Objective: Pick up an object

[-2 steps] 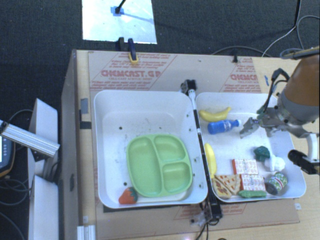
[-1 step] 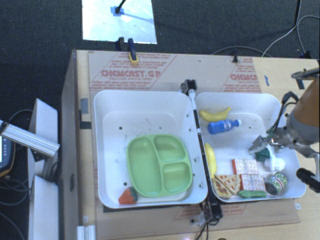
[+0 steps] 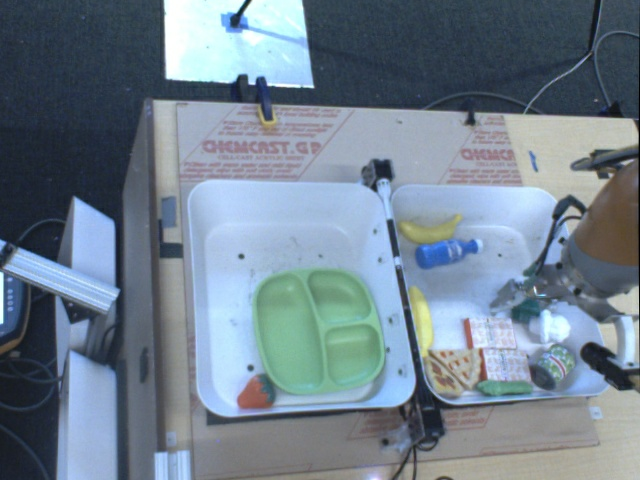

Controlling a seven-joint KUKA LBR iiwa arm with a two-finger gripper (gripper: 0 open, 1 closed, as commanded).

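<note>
Reading bench sheet print "CHEMCAST GP" | fingers over right bin | grip state: cannot tell

The scene is evenly and fairly brightly lit from overhead, with a cool, slightly bluish cast. The two white bins come out pale and washed, their floors nearly blown out, and shadows in them are soft: a faint grey edge runs under the green divided tray and along the bin walls. A bright reflective sheet on the dark floor at the far side throws back strong glare. The carpet around the table stays dark and grainy. The picture is low in resolution and mildly soft throughout; the small things in the right bin blur together, and the arm at the right edge is smeared.
</note>
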